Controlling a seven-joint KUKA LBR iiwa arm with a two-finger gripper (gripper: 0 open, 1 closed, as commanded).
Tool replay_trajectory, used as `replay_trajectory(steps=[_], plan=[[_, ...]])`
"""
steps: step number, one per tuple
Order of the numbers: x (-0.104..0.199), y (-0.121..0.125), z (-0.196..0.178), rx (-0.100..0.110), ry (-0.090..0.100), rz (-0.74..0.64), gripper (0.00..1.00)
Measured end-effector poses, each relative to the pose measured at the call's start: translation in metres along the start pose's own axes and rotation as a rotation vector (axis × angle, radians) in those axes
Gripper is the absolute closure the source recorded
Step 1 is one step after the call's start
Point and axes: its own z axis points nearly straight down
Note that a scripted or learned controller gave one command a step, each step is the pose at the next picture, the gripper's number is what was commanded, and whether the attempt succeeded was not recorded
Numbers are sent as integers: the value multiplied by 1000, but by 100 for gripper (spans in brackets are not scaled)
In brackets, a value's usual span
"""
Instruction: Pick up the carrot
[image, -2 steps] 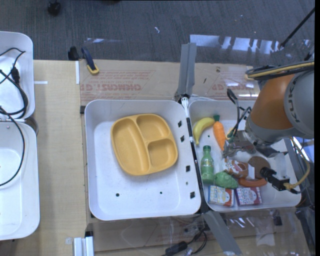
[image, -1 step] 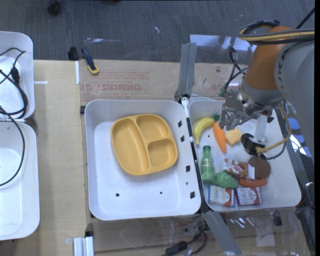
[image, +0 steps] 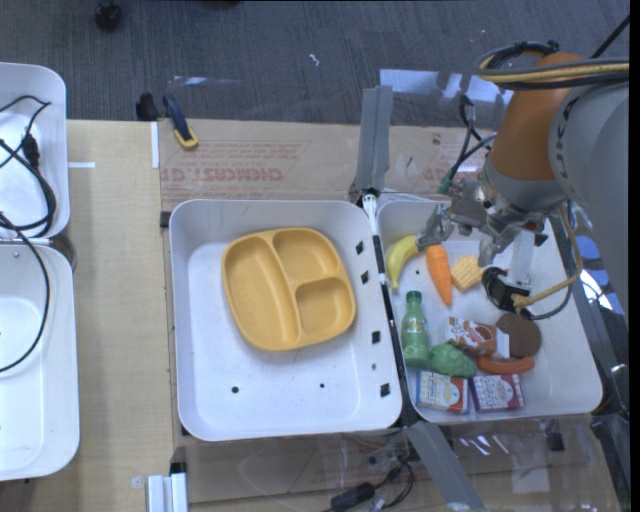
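Single fixed cam, high above surface (image: 110, 300), looking down at a slant. Mid-range: both bins fully in frame, left bin (image: 200, 400) centre, right bin (image: 575, 395) toward right edge. Arm (image: 540, 120) enters from right. Floor along top.

A yellow divided plate (image: 290, 287) lies in the left bin (image: 190, 330); a banana (image: 399, 259) and green bottle (image: 414, 327) sit in the right.

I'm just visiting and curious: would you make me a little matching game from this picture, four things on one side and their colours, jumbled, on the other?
Things:
1. carrot
2. banana
3. bottle
4. divided plate

Colours:
A. green
B. orange
C. yellow-orange, in the left bin
D. yellow, in the right bin

Pairs: 1-B, 2-D, 3-A, 4-C
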Motion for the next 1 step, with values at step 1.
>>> replay_trajectory(steps=[1], plan=[[-1,0,-8,2,-3,-3,100]])
